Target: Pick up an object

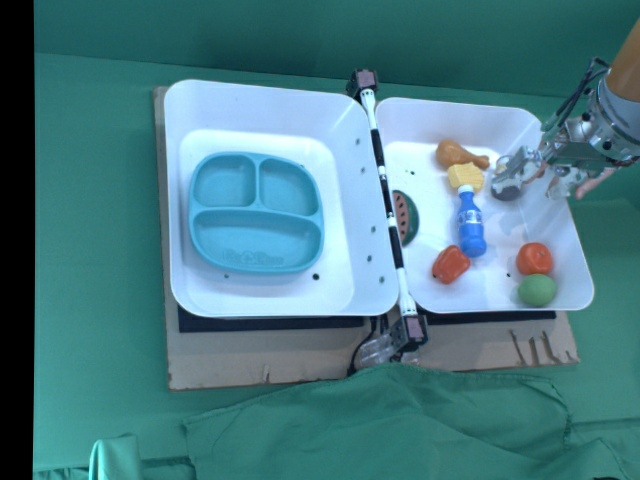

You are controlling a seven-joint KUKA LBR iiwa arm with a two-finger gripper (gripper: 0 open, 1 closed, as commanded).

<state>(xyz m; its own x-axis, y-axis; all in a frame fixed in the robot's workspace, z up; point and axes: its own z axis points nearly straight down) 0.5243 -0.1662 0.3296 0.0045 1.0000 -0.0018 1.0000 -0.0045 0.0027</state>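
We saw the green-draped surface (100,268) carrying two shallow white bins side by side. The left bin (345,168) lay well away from the fingers and held a teal divided plate (256,213) with three compartments. The right bin (500,123) sat beneath the fingers, and all the small toys lay in it.

The grey arm (615,118) reached in from the right, its orange band at the frame's edge. Its gripper (512,176) hung over the upper right part of the right bin; we could not tell whether the fingers were spread or closed, and we saw nothing between them.

Just beside the fingers, toward the bin's middle, lay a yellow corn piece (465,176), with a brown chicken drumstick (458,154) touching it on the far side. The blue bottle (470,224) lay below the corn, near the fingers. Farther off, against the divider, sat a watermelon slice (404,218). A red pepper (450,264) lay beside the bottle's lower end. Well below the fingers, in the near right corner, a red tomato (534,258) sat just above a green round fruit (537,290).
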